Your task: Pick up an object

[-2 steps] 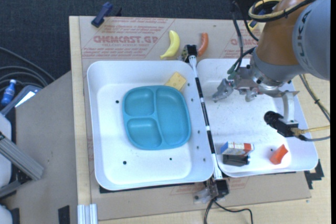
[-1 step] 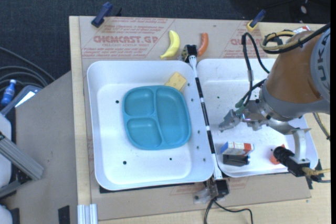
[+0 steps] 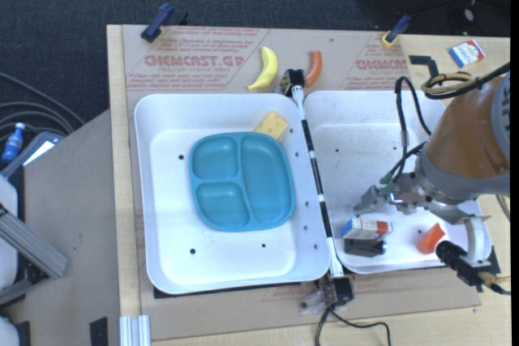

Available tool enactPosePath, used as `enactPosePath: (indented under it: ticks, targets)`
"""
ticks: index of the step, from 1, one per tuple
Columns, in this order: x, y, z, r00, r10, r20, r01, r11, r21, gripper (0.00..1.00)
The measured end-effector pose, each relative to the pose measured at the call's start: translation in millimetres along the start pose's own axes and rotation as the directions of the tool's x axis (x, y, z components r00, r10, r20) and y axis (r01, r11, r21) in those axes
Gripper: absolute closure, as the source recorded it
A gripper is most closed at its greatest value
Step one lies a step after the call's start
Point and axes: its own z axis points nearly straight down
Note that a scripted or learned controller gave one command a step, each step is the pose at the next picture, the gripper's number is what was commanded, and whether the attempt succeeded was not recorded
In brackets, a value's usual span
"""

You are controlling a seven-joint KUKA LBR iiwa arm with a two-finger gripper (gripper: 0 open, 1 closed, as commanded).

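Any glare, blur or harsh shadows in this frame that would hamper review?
Camera view: lighting is even and soft, with no strong glare on the white bins; the blue plate is sharp; the small items under the gripper look slightly soft and partly shaded by the arm.

Red print on the table (image 3: 203, 53), repeated in rows along the far edge behind both bins. Left block: the large line reads "CHEMCAST G P", or close to it; last letters uncertain. Smaller lines above and below too fine to read. Right block, far right behind the right bin: the same red print, partly cut off by cables, start reads "CHEM". Small blue-and-white box (image 3: 465, 53) at the far right carries print, too small to read.
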Motion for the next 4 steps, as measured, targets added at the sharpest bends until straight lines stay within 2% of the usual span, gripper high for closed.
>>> enactPosePath:
  ticks: [1, 2, 3, 4]
  targets:
    - [-24, 0, 46, 1.000, 0.000, 0.000, 0.000, 1.000, 0.000, 0.00]
    - [-24, 0, 37, 1.000, 0.000, -0.001, 0.000, 1.000, 0.000, 1.00]
    - [-24, 0, 37, 1.000, 0.000, -0.001, 0.000, 1.000, 0.000, 0.00]
    - [-30, 120, 45, 1.000, -0.003, 0.001, 0.003, 1.000, -0.003, 0.00]
